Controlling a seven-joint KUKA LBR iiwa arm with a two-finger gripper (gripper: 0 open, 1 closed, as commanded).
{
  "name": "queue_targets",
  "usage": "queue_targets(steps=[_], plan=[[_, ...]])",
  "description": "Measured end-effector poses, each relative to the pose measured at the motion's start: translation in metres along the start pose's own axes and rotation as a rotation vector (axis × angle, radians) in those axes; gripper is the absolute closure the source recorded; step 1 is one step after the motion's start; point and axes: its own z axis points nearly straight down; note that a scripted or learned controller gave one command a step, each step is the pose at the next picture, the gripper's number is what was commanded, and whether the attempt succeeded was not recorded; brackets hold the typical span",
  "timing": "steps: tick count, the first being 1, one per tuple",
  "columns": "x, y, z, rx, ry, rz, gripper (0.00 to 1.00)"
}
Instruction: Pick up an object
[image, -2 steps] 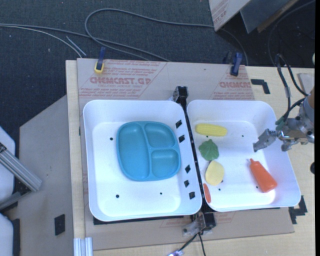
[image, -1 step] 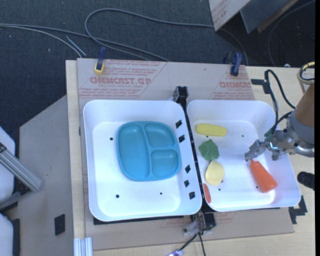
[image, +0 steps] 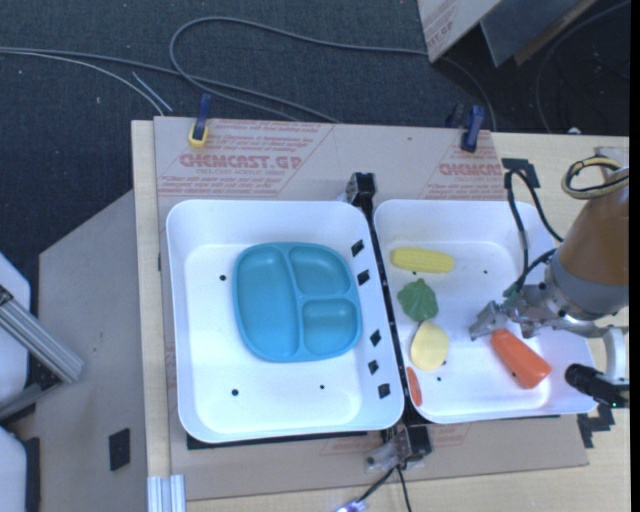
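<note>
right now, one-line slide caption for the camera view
End effector beside the orange plastic carrot in the right white bin.

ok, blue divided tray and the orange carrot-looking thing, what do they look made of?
Blue divided tray: looks like moulded plastic, smooth with a soft sheen; even colour and rounded compartment walls point that way.

Orange carrot: probably a plastic or rubbery toy, uniform saturated colour and a smooth, slightly glossy skin. Hard versus soft can't be told from this view.

The arm (image: 598, 250) is cut off at the right edge. A small orange-red piece (image: 413, 386), lower middle, perhaps a toy, is too hidden to identify.
</note>
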Motion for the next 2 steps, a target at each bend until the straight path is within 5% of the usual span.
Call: queue_targets(steps=[1, 2], plan=[[0.001, 0.0, 0.026, -0.002, 0.0, 0.0, 0.0], [0.0, 0.001, 0.013, -0.007, -0.002, 0.001, 1.0]])
